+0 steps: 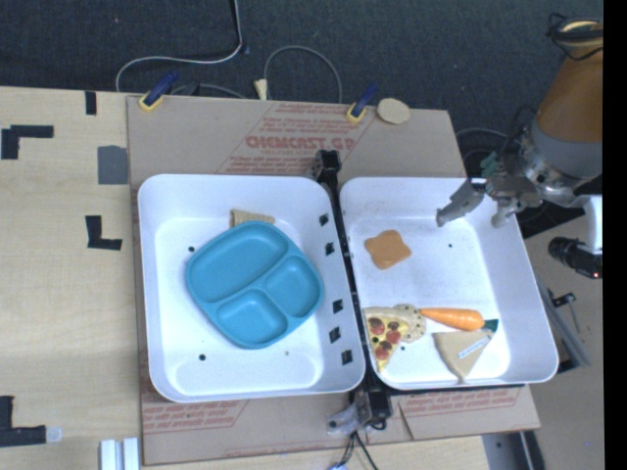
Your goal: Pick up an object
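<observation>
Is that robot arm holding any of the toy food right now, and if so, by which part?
Nothing is held. The grey two-finger gripper hangs with its jaws spread and bare above the right white bin, apart from the tan cookie-shaped toy.

A dark blue-grey carpeted floor (392, 18) fills the top of the view, beyond the far edge of the light wooden table (59, 292). Thin pale cables (235, 18) loop across the carpet toward the table. Black angular tape marks (24, 140) and a grey square patch (112, 164) lie on the table's left part. A brown cardboard sheet with red printed lettering (284, 145) lies flat on the table, held at its far edge by two blue-and-yellow clamps (157, 91). A small round tan disc (394, 112) sits near the sheet's far right corner. Lighting is even, with soft shadows.
</observation>
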### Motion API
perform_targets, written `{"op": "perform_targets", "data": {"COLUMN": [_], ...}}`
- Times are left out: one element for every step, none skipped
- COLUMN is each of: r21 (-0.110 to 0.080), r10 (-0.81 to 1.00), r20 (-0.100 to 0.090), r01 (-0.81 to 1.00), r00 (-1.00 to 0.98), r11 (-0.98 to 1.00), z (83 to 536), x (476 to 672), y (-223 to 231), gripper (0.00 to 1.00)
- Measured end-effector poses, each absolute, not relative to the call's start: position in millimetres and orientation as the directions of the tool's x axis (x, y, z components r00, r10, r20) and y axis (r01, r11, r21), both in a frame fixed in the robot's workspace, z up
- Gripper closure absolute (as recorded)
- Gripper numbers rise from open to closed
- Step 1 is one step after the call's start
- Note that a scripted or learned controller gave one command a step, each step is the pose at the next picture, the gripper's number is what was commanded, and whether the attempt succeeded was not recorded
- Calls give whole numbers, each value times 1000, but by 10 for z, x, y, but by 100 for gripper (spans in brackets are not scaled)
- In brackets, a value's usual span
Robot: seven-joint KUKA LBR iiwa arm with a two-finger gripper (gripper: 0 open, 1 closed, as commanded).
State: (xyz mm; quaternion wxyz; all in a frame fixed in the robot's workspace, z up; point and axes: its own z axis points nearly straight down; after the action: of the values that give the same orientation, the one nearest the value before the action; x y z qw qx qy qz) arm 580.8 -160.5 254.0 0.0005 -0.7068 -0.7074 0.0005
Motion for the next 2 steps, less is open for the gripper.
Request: {"op": "perform_targets", "data": {"r21": [-5,2], "r10": [1000,1000], "r20": [2,-4], "r01": [1000,1000], "r00": [-8,-1], "r11": [8,1], "z": [1795,799], "x": [6074,6218], "y": [-828,-1018], "gripper": [0,0]}}
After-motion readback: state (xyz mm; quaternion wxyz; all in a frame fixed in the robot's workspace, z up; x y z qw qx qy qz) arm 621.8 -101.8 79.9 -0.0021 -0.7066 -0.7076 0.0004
